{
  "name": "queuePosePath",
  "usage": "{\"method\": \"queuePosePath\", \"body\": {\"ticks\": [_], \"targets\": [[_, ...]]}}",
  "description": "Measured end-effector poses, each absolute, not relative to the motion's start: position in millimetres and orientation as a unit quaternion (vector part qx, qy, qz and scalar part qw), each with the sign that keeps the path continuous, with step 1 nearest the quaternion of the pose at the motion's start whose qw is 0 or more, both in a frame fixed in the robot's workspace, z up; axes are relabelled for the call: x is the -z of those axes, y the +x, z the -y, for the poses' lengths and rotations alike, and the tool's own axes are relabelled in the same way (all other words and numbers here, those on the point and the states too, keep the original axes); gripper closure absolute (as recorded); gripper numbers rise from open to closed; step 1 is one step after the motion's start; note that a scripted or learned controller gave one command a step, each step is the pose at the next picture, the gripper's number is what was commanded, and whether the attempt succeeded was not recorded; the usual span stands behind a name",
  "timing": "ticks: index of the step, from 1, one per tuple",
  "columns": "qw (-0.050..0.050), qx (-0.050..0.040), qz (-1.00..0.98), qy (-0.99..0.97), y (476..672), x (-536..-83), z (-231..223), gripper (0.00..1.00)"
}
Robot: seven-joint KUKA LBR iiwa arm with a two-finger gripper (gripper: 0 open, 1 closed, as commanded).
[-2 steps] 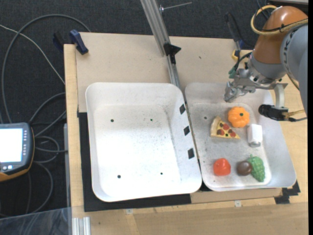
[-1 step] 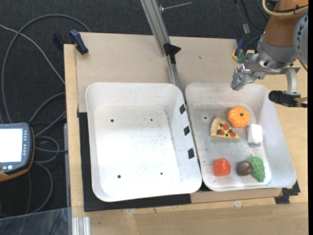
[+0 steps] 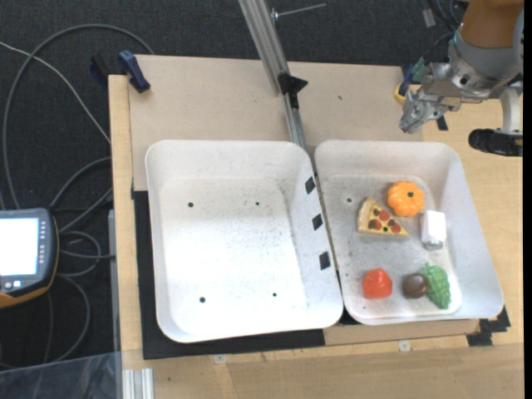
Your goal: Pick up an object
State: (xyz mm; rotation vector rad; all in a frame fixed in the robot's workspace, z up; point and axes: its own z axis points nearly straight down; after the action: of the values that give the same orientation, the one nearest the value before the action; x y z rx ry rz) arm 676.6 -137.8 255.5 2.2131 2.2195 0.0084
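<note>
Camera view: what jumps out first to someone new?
The bright cluster in the right bin: an orange pumpkin, a pizza slice, a red tomato and green broccoli. The left bin is a big white contrast beside it. The gripper hangs above the right bin's far edge.

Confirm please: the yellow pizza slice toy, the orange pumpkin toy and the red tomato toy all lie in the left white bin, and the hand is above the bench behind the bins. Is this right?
Not quite. The camera view shows the yellow pizza slice toy, the orange pumpkin toy and the red tomato toy in the right white bin, not the left. The hand is indeed above the bench behind the bins.
</note>
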Motion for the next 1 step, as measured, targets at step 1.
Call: {"method": "queuePosePath", "body": {"ticks": [1], "targets": [[0.002,-0.0016,-0.708,0.706,677.7,-279.8,137.5,1.00]]}}
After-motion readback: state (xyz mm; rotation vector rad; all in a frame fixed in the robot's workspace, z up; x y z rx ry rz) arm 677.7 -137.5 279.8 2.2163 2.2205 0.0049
